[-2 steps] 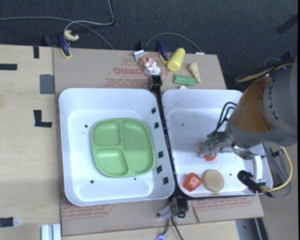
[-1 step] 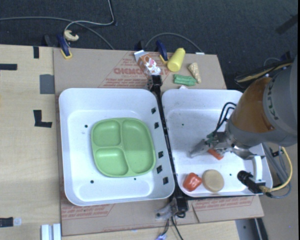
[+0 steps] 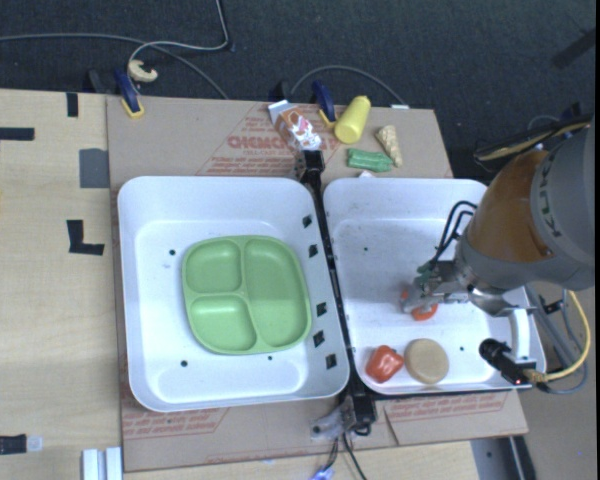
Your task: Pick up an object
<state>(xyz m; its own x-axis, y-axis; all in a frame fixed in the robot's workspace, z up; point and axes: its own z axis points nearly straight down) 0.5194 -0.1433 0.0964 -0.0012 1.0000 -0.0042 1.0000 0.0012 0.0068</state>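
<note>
The arm (image 3: 540, 218) reaches in from the right over the right bin (image 3: 380, 203), its orange band above the wrist. The gripper (image 3: 427, 293) is low in the middle of that bin, right at a small red object (image 3: 423, 312) that lies on the bin floor. The jaws sit down on or just over this red piece, but whether they are closed on it or merely touching it is too small and cluttered to tell.

Nearer the front wall of the same bin lie two more things: a red-orange lump (image 3: 383, 364) and, just beside it to the right, a round tan piece (image 3: 427, 360). They are close to each other and apart from the gripper.

The left bin (image 3: 145, 268) holds a green divided plate (image 3: 246, 294) with three compartments, lying flat near the middle.

Behind the bins, on the cardboard sheet (image 3: 180, 138) covering the tabletop (image 3: 30, 268), are a yellow object (image 3: 352, 118), a green piece (image 3: 368, 159), a beige cone-like piece (image 3: 389, 144) and a small printed packet (image 3: 297, 126), grouped near the line where the two bins meet. Cables (image 3: 180, 48) trail across the dark floor at the back.
</note>
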